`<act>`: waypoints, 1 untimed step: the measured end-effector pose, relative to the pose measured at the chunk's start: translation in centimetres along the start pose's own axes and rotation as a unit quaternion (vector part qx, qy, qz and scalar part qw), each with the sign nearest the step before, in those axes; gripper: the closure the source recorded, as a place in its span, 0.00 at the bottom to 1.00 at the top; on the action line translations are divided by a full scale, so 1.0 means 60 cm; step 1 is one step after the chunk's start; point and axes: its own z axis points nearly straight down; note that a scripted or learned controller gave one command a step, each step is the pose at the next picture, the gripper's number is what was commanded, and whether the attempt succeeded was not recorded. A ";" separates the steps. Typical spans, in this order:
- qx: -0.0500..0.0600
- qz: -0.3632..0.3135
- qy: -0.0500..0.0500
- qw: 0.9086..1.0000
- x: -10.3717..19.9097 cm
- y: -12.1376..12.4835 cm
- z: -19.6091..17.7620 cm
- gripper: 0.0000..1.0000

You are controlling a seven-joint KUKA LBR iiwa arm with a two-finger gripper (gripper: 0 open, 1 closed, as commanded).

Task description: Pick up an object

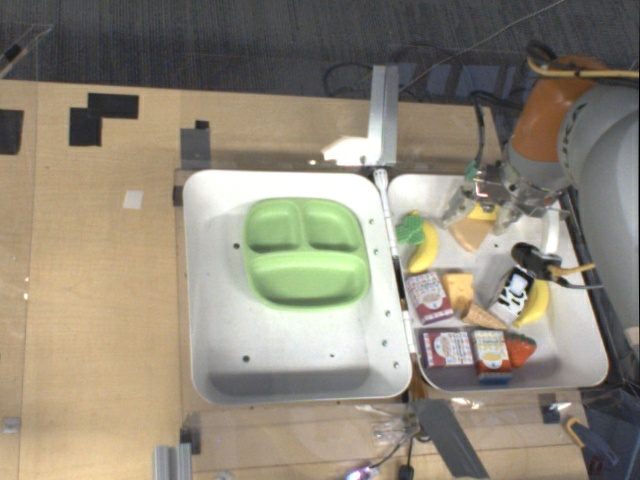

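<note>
My gripper (486, 204) hangs over the back of the right bin (590, 363), below the arm's orange band (545, 118). A tan cheese wedge (470, 234) lies right under and just in front of it; whether they touch is unclear. To the left are a yellow banana (424, 250) and a green toy (409, 228). In front lie a black-and-white packet (513, 291), a second banana (537, 305), a yellow cheese block (458, 290), a maroon carton (427, 297), another carton (447, 348), an orange box (490, 351) and a red strawberry (521, 348).
The left bin (215, 298) bears a green divided plate (305, 250). A metal divider post (383, 108) rises between the bins at the back. Cables run behind the right bin, and the grey arm covers its back right corner.
</note>
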 end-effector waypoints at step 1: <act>0.000 -0.003 -0.001 1.000 0.000 0.001 -0.018 1.00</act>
